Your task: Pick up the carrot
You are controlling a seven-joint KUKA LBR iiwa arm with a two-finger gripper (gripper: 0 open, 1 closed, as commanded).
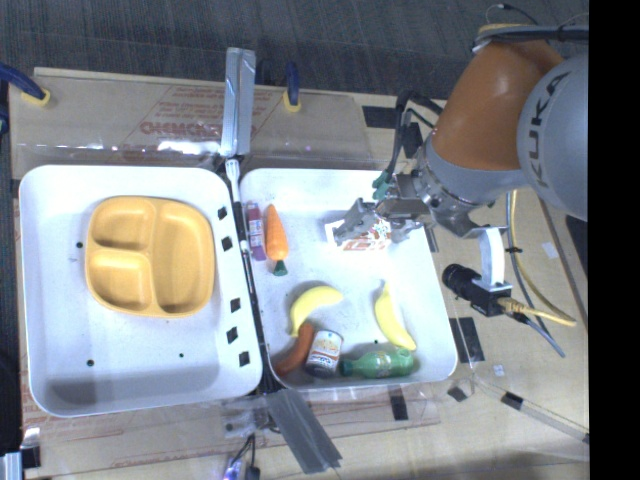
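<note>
Carrot (276,232) by right bin's (430,268) left wall, claw (358,224) well apart, grip state unclear

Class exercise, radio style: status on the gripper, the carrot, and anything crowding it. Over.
Grey two-finger gripper above right bin's upper middle, over a white-and-red packet. Orange carrot lies apart by the bin's left wall, untouched. Small purple item alongside the carrot.

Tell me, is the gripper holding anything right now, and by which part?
It cannot be told. The gripper hangs over a small red and white packet in the right bin; the carrot lies apart, untouched.
</note>
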